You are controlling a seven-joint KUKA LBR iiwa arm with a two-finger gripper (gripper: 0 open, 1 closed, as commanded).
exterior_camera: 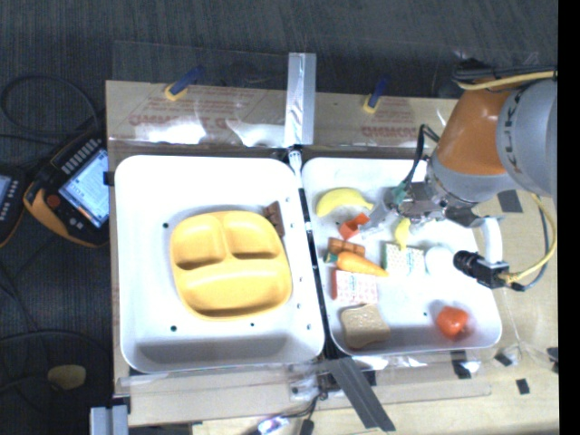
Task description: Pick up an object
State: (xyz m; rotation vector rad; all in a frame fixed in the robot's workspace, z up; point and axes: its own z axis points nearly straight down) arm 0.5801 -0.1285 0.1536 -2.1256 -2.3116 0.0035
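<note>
Two shallow white bins sit side by side on the bench: the left bin (145, 333) carries a yellow divided tray (230, 263) with a small brown item (274, 214) just off the tray's upper right corner, and the right bin (489, 329) holds a scatter of toy food. The arm (494, 139) reaches in from the right, its orange band above the wrist, and the gripper (410, 205) hangs low over the upper middle of the right bin — whether it is closed, released or grasping anything cannot be told from this angle. Just beside it lies a small yellow piece (402, 233), and a little to the left a banana (339, 201) rests near the bin's upper left corner with a small red piece (361, 218) touching its lower edge. Below these lie a carrot (359, 263), a white and green carton (403, 260) and a pink and white box (355, 287). A slice of bread (364, 325) sits near the front wall, and a tomato (451, 320) lies well apart at the lower right.
</note>
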